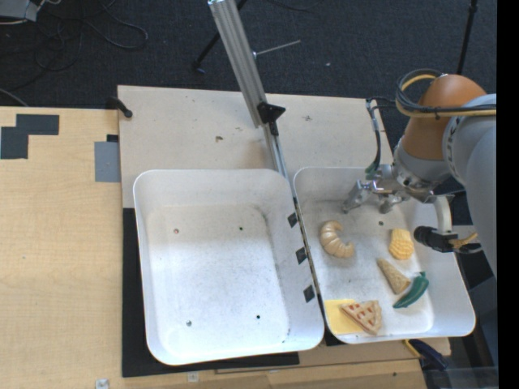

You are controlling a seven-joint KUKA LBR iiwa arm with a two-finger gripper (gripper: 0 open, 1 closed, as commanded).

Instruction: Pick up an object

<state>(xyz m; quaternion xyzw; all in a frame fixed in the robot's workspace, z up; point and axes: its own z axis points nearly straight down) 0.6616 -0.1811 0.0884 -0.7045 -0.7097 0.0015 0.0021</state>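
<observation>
Dark carpet with loose cables lies behind the pale desk (203, 128); no writing is legible anywhere. Inside the right bin (454, 318) lie a croissant (336, 240), a yellow corn piece (400, 244), a cone (393, 275), a green pepper (412, 291) and a waffle wedge (362, 314); the left bin (162, 193) sits beside it. Bent down from the right, the arm (442, 128) hangs the jaws (369, 194) over that bin's far end, above the croissant; whether they are spread, I cannot tell.

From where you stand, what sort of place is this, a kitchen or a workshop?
Most likely a robot test lab, not a kitchen. A grey arm with an orange band reaches over two white bins, the food pieces like the croissant look like toys, and cables lie on dark carpet.
</observation>
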